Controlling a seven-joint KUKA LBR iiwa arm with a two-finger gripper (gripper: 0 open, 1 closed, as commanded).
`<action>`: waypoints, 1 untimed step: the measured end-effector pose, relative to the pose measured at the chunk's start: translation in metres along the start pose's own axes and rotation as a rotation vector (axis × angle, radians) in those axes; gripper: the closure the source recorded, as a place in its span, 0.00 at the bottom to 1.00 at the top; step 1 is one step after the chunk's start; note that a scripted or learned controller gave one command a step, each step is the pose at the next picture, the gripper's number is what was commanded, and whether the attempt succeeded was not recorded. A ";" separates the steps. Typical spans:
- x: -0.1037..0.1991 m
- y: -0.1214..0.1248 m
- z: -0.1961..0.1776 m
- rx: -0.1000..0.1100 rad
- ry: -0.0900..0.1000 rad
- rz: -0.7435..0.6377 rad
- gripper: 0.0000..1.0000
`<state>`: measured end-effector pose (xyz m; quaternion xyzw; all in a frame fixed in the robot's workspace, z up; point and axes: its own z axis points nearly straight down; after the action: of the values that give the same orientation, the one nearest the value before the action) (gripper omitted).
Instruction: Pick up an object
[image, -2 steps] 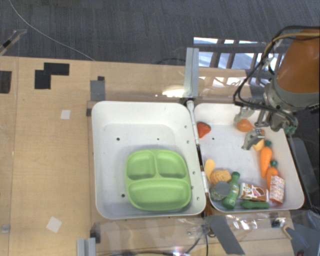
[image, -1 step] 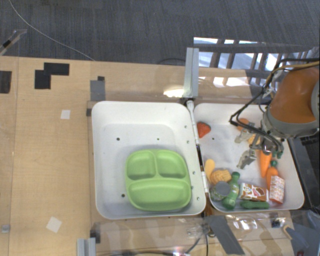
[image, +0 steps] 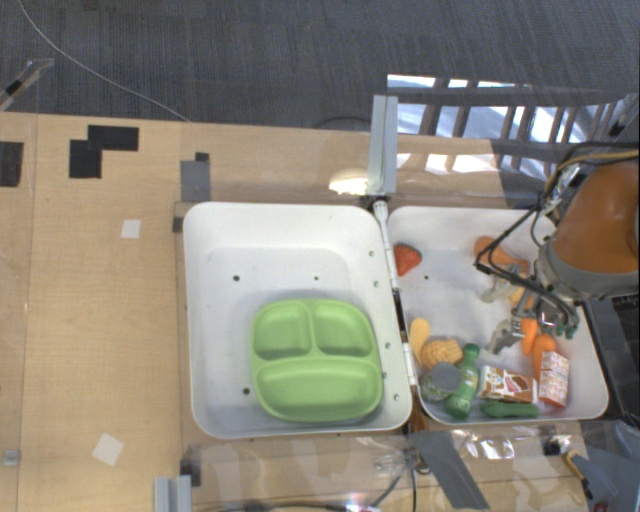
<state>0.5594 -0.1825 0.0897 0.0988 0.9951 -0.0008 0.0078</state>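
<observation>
The gripper is lowered among crowded toys near the right bin's front edge; its grasp cannot be told. Neighbouring items could be nudged aside.

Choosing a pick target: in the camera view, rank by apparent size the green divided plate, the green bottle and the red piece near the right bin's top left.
1. green divided plate, by far the largest.
2. green bottle.
3. red piece, the smallest.
</observation>
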 end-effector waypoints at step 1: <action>0.053 0.029 -0.002 0.000 -0.003 0.048 0.00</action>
<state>0.5128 -0.1438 0.0910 0.1227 0.9924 -0.0008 0.0091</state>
